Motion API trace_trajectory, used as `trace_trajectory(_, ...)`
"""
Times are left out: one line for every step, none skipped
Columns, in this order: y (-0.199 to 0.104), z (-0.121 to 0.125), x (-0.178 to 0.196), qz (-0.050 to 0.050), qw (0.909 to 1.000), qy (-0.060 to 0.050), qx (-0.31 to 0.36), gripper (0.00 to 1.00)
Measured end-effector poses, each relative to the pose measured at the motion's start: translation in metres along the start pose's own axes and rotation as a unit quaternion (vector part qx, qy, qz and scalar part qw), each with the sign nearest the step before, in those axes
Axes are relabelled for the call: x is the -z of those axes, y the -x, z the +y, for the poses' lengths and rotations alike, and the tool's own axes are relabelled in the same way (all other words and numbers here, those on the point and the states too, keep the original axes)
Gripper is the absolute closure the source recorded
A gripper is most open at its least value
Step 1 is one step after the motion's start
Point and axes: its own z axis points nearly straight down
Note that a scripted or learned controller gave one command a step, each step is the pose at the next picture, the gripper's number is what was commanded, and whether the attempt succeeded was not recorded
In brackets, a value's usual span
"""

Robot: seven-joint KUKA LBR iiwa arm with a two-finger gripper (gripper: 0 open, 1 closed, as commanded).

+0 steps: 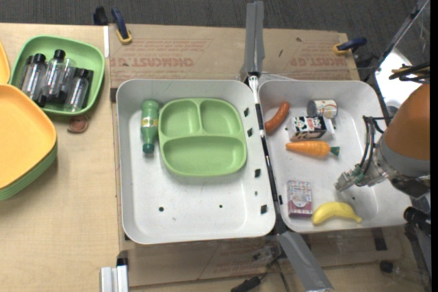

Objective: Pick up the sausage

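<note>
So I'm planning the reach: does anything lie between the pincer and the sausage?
Yes. The carrot lies across the straight line from the pincer to the sausage, with the small cow-print carton just behind it. Coming from above avoids both.

I see two bins (137, 167) of smooth white plastic with a slight sheen, on matt brown cardboard (185, 58). The green divided plate (202, 137) looks like satin plastic; the sausage (276, 117) is glossy.
</note>
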Motion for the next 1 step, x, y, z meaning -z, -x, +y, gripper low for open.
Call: trace_trajectory(-0.0211,0.0715,0.0002,-0.001,0.9986,0.000,-0.053,1.00)
